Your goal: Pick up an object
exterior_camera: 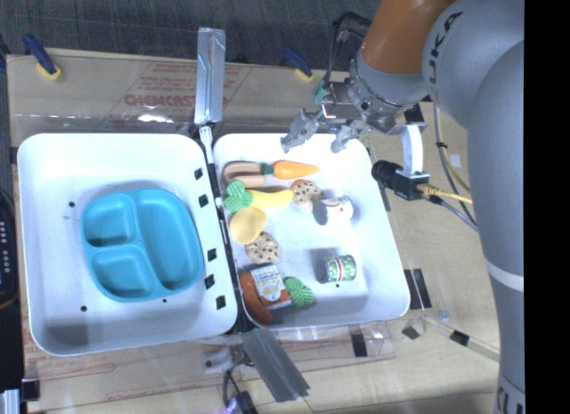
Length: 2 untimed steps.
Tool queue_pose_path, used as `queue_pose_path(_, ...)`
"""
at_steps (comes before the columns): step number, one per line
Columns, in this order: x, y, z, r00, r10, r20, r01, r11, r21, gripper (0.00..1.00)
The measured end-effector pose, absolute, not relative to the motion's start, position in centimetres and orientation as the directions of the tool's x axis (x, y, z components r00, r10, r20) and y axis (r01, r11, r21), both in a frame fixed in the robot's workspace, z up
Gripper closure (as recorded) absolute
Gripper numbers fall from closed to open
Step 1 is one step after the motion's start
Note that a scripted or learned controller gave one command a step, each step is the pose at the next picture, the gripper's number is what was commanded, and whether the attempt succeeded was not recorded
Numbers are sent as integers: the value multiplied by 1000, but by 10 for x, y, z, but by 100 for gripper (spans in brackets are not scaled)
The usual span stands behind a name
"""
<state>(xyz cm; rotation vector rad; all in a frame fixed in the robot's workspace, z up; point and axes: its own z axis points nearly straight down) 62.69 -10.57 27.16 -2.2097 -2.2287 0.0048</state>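
Carrot (294, 170) is what I'd go for: it lies at the far end of the right bin (381, 252), just right of the hot dog (242, 171) and almost directly under the gripper (315, 136), which hangs above that far rim with its two fingers spread apart and nothing between them. I judge the carrot to be a light, hard plastic toy, smooth and tapered, so it could squirt out of a pinch near the tip; I would close across its thick orange middle, square to its length. The corn cob (267, 198) with its green husk sits just near of it, and a cookie (305, 191) is close by on the right, so there is little spare room for the fingers. Further toward me lie a second cookie (262, 247), a small green can (339, 268) and a boxed item (266, 285). The left bin (44, 225) holds a blue divided tray (141, 245).
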Motion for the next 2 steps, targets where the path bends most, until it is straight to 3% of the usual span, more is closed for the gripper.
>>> queue_pose_path(1, 617, -168, 166, -125, 992, 2, 992, 125, -11, 0)
queue_pose_path(2, 612, -189, 92, -268, 964, 1, 964, 268, -2, 0)
